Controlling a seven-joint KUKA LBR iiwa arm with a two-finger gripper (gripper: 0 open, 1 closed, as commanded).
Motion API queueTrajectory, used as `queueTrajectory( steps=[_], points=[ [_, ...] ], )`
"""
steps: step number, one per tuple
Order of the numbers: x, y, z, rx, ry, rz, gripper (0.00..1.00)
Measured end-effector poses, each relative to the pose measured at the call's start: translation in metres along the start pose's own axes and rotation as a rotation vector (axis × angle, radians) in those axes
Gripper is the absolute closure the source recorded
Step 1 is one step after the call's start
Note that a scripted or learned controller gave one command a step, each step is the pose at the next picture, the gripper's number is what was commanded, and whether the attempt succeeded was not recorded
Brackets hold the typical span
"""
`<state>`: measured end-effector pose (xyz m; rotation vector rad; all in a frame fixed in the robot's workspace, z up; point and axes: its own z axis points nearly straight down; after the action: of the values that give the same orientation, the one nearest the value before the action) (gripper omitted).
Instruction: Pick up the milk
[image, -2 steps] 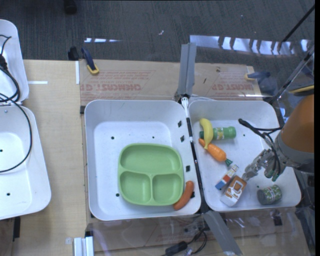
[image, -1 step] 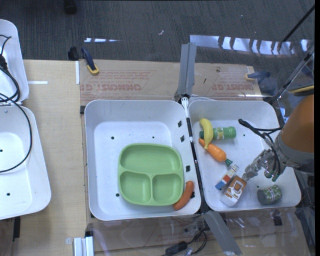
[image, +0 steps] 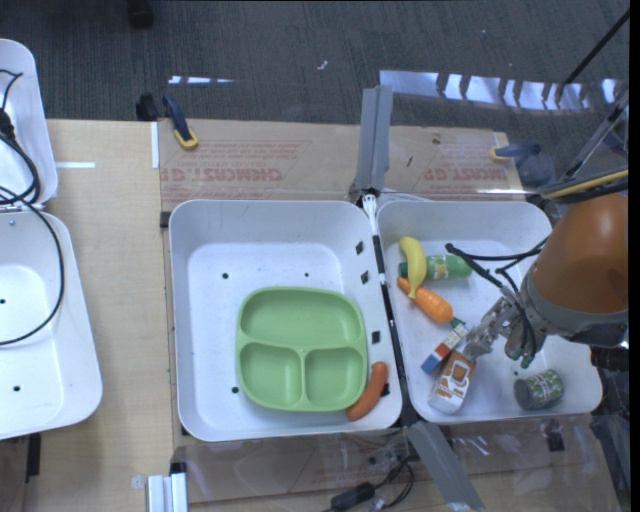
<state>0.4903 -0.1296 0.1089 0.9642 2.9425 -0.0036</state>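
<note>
Hovering low in the right bin (image: 520, 215), the gripper (image: 478, 345) hangs just above the milk carton (image: 451, 383), which lies on its side directly below and slightly left of it. Whether its jaws are apart or together cannot be told. A grey can (image: 540, 389) sits to its right; a carrot (image: 433, 304) lies up-left.

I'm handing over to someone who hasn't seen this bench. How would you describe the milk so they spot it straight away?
Start at the right-hand white bin, where the arm reaches in. Along its front wall lies the milk, a small white carton with an orange patch on its face, just beneath the claw. Its neighbours differ plainly: a blue and red block to its upper left, a grey-green can to its right.
</note>
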Motion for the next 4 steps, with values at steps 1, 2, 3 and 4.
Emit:
queueTrajectory(
  steps=[1, 2, 3, 4],
  points=[
    [0.007, 0.005, 0.001, 0.003, 0.013, 0.392, 0.0],
    [0.007, 0.005, 0.001, 0.002, 0.012, 0.392, 0.0],
    [0.009, 0.014, 0.0, -0.004, -0.003, 0.234, 0.0],
    [0.012, 0.022, 0.0, -0.009, -0.005, 0.021, 0.0]
  ],
)
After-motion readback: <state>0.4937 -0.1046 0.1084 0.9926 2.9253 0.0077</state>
